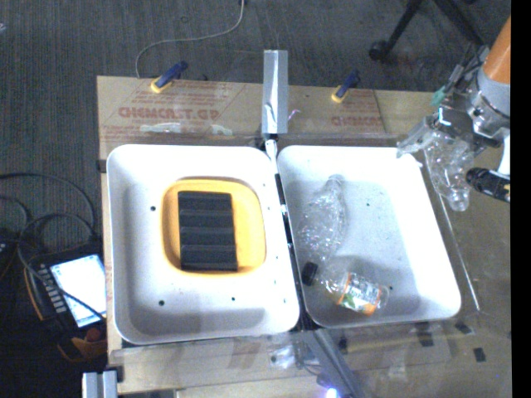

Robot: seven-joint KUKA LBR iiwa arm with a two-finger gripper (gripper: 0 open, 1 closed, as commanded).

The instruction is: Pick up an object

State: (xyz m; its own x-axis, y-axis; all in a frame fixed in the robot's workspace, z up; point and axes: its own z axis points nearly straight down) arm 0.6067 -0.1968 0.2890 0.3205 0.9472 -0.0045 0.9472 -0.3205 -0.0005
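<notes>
My gripper (435,169) hangs over the far right corner of the right bin (431,222), above its rim, open with nothing between its pale translucent fingers. Inside that bin a crumpled clear plastic bottle (324,215) lies near the middle. A second small bottle with an orange and green label (355,292) and a black cap lies near the front wall. Both bottles lie well to the left of and below the gripper in the camera view. The left bin (133,247) holds a yellow tray (213,226) with a black ribbed block (207,230) in it.
A metal bar (275,98) stands upright at the back where the two bins meet. Two blue and yellow clamps (168,75) (346,84) hold the cardboard sheet behind the bins. Cables and a tablet (76,287) lie on the floor at the left.
</notes>
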